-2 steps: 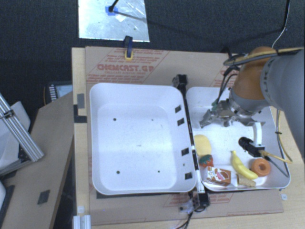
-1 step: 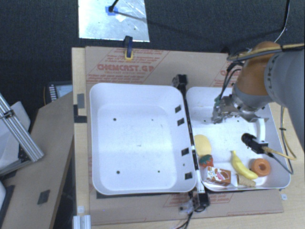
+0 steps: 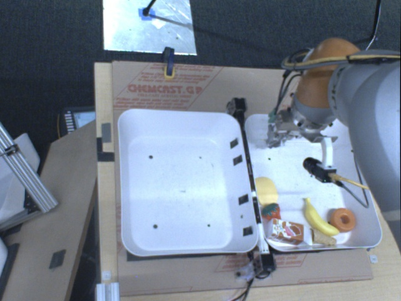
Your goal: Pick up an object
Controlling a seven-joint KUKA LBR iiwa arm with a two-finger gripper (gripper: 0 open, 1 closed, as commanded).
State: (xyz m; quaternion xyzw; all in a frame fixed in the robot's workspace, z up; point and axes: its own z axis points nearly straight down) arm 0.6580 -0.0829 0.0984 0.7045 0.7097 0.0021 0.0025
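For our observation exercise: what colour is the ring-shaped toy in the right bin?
Orange; the ring-shaped toy shows clearly in the camera view, beside the banana.

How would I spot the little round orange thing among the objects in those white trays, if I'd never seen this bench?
Find the right white bin, the one under the grey arm. Follow its near edge to the right-hand corner, where several small items cluster. The orange ring lies just right of the banana; it alone is round with a hole through its middle, like a doughnut.
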